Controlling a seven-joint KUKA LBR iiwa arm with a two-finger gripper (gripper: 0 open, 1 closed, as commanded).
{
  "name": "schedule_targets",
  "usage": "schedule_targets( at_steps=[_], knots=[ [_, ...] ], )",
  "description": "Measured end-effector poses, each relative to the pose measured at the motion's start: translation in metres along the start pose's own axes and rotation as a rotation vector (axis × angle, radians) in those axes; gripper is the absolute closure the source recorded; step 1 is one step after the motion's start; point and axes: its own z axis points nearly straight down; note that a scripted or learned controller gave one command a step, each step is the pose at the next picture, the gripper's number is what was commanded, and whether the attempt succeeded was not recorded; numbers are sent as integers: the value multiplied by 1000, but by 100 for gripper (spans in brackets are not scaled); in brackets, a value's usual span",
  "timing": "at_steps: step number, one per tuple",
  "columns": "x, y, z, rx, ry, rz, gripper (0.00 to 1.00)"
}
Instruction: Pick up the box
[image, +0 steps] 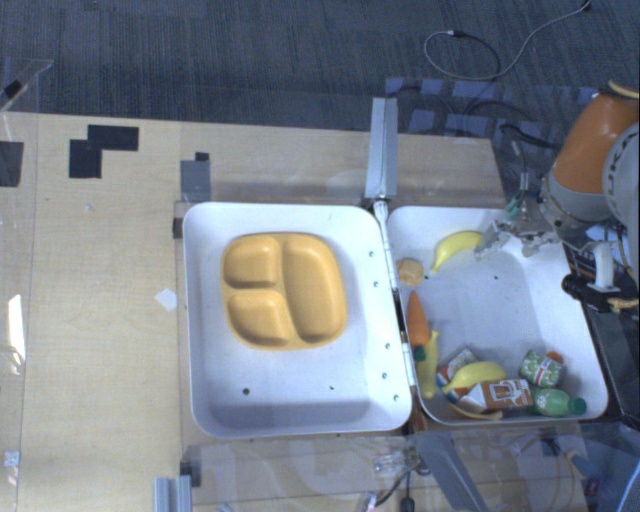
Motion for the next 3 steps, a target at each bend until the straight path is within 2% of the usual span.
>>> schedule_targets(
  at_steps=[1, 2, 3],
  knots=[
    [30, 12, -36, 2, 0, -76, 0],
    [0, -60, 12, 1, 0, -41, 0],
    [21, 4, 16, 34, 3, 113, 0]
  ],
)
